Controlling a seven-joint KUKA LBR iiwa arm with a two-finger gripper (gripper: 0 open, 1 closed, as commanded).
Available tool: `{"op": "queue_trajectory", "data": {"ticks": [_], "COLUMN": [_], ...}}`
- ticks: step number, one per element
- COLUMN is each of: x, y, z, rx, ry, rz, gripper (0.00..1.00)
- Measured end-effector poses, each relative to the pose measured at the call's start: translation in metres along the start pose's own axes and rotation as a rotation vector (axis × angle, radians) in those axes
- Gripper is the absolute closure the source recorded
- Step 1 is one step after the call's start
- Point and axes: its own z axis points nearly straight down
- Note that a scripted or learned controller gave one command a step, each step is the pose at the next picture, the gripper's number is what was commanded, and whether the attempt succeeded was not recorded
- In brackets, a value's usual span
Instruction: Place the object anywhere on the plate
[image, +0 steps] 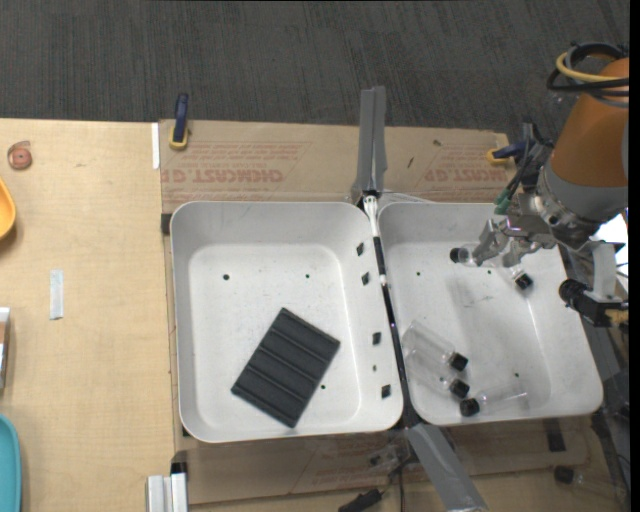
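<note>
A dark ribbed rectangular plate (287, 366) lies tilted on the floor of the left bin (200, 240), toward its front. Several clear plastic vials with black caps (440, 355) lie in the front left part of the right bin (560, 400), one near the front wall (470, 405). My gripper (498, 248) hangs over the back of the right bin, well behind the vials and far right of the plate. Small black parts (458, 256) show beside it, and I cannot make out what they are.
A metal divider bar (372, 150) runs back between the two bins. Cardboard (260, 165) lies behind the bins, with blue clamps (181, 112) at its edge. A wooden tabletop (80, 300) extends to the left. The arm's orange band (590, 140) rises at the right.
</note>
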Motion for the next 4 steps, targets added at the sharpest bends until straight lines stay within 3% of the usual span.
{"op": "queue_trajectory", "data": {"ticks": [1,2,3,4], "x": [0.102,0.156,0.243,0.290], "y": [0.074,0.071,0.066,0.063], "z": [-0.044,-0.113,-0.147,-0.206], "rx": [-0.001,-0.001,-0.001,-0.003], "ry": [-0.001,-0.001,-0.002,-0.002], "rz": [-0.090,-0.144,-0.232,-0.652], "gripper": [1.00,1.00,1.00,1.00]}}
